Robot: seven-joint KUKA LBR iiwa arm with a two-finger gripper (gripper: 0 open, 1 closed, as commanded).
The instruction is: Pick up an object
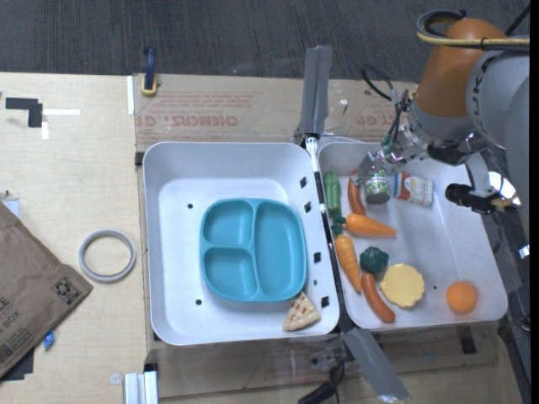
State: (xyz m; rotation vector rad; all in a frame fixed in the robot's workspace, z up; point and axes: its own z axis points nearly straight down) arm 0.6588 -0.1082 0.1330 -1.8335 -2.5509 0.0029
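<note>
My gripper (376,178) hangs low over the back of the right bin (488,251), just above a carrot (369,225). Right beside it lies a small red-and-white labelled can (415,190). A green cucumber (333,190) and a red sausage (354,196) lie to its left. Nearer the front are a second carrot (347,259), a dark green broccoli piece (374,261), a yellow round slice (402,286), another red sausage (376,298) and an orange (461,297).
The left bin (168,225) holds a blue divided plate (253,249) and a waffle wedge (301,314) at its front right corner. A tape ring (107,254) and a cardboard box (25,297) lie on the bench to the left.
</note>
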